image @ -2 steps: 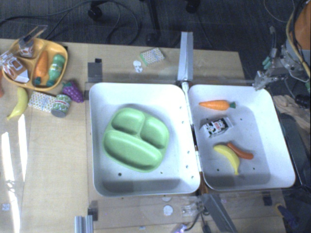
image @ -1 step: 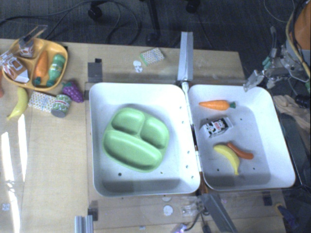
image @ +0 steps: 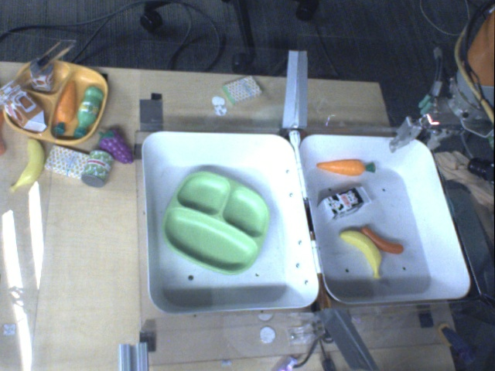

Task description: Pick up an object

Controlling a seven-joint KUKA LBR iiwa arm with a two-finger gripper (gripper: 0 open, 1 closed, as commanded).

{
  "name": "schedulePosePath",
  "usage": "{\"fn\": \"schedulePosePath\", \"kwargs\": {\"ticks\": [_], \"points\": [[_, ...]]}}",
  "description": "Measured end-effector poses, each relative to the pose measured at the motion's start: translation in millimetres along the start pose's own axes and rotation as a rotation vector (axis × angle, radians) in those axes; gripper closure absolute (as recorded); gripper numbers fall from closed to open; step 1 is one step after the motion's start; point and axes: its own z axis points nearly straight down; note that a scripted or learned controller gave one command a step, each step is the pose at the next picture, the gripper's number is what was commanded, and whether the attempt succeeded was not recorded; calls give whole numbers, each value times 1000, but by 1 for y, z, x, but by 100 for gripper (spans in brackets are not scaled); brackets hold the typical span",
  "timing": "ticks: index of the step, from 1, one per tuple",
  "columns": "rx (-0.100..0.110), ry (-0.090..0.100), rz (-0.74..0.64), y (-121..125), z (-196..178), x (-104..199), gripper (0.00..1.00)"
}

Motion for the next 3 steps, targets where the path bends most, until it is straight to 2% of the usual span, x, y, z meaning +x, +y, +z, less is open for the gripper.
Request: {"fn": "schedulePosePath", "kwargs": {"ticks": [1,2,3], "points": [[-4,-1,-31,-29,112,3,0],[-4,-2,-121,3,11,1,0],[-3,-2,-152,8,13,1,0]]}}
